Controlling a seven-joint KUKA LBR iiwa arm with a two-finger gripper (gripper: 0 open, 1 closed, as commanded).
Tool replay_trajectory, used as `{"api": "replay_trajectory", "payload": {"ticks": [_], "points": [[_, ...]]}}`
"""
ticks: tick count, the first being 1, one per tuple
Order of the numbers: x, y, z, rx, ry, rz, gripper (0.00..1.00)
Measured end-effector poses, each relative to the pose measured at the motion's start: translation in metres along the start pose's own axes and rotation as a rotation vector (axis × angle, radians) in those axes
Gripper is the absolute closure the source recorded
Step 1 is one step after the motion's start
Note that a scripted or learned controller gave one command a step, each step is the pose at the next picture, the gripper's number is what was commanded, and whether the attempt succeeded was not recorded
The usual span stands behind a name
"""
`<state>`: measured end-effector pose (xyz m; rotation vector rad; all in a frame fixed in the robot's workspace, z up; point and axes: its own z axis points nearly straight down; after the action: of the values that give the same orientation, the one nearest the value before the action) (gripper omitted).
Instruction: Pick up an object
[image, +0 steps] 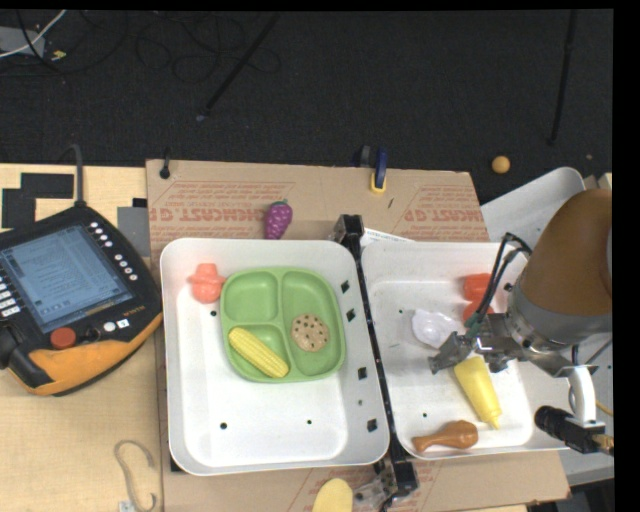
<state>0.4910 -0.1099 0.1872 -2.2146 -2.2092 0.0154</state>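
The arm (560, 275) enters from 3 o'clock, and its wrist hangs over the right bin (400, 300). The left bin (200, 420) lies just beside the right bin, their inner rims touching. At the centre of the left bin rests a green divided plate (262, 290); its lower-left compartment holds a yellow corn cob (258, 352), and its right compartment holds a cookie (310, 332). At 10 o'clock from the plate, a pink-orange toy (205, 283) sits in the bin corner. In the right bin, the gripper (462, 350) is low near the bin centre; the dark fingers appear slightly apart, though the view is too coarse to be sure, and nothing is visibly clamped between them. A yellow bottle (481, 390) lies tilted at 5 o'clock from the gripper, touching or nearly touching it. A brown drumstick (448, 436) lies at 6 o'clock, near the lower rim. A pale translucent object (433, 325) sits at 10 o'clock, just beside the gripper. An orange-red object (477, 287) lies at 12 o'clock, partly hidden by the cabling.
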Motion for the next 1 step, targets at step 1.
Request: {"api": "replay_trajectory", "payload": {"ticks": [1], "points": [[-0.0004, 0.0028, -0.0065, -0.012, -0.001, -0.002, 0.00]]}}
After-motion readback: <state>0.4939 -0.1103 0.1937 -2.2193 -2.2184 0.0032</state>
